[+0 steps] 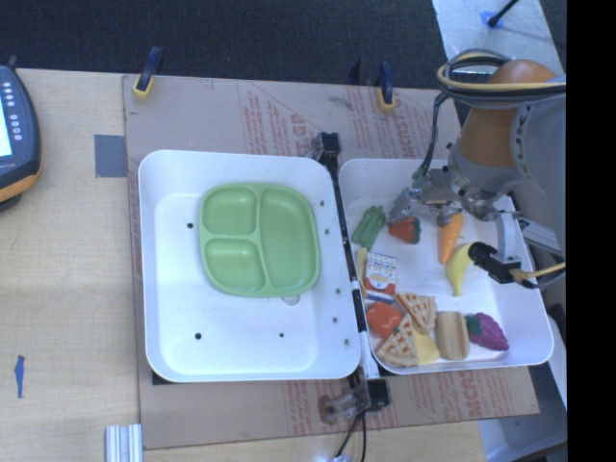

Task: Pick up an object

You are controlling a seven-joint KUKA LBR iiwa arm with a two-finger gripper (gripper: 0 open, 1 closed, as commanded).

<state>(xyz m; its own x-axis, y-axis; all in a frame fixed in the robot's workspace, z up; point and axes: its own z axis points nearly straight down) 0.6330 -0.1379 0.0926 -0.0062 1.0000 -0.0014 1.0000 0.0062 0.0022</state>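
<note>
The arm (496,114) reaches over the right bin (539,340) from the right, and its gripper (423,205) hangs low at the bin's far end, just above a small red piece (404,229). Whether the gripper is released or clenched cannot be told, as the wrist hides it. Nothing is visibly held, so the step in hand looks like the descent onto a target, probably that red piece, with the green pepper (369,226) just to its left and the carrot (449,239) to its right.

The next move would call for a clean closure on one item without catching its neighbours, then a straight lift. The toys lie crowded: a banana (458,268), a carton (381,271), sandwich wedges (409,330), a bread piece (450,335) and purple grapes (489,332).

The left bin (164,258) holds a green divided plate (260,239). Both bins sit on a cardboard sheet (241,114) clamped to a pale wooden surface (58,287), with a handheld control pad (14,128) at its left edge and dark floor beyond.
</note>
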